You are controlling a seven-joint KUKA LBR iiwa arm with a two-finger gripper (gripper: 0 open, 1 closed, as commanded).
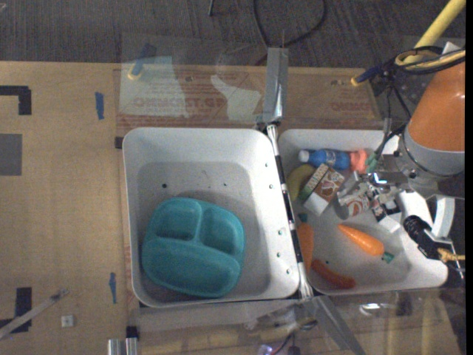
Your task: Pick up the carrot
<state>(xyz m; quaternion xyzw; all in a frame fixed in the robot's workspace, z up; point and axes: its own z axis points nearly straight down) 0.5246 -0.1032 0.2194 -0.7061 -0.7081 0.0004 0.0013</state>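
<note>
You'll see the teal plate (pixel 194 247) sitting in the far bin (pixel 140 161), well left of the claw (pixel 377 191). The carrot (pixel 362 241) lies loose just below the claw, not touching it. Can't tell how wide the claw is, too much clutter around it.

From my remote station, even overhead light falls on the desk (pixel 59 220), bright but soft. The left bin (pixel 199 150) serves as my landmark: its white walls read clean without blowing out, and a faint shadow pools along its floor beneath the far wall and around the teal tray (pixel 194 248). Beyond the bin, a clear plastic sheet (pixel 185 87) throws pale glare. To its right, the arm's orange band (pixel 442 113) looks soft and slightly blurred. Overall detail is grainy, with small items smeared.
</note>
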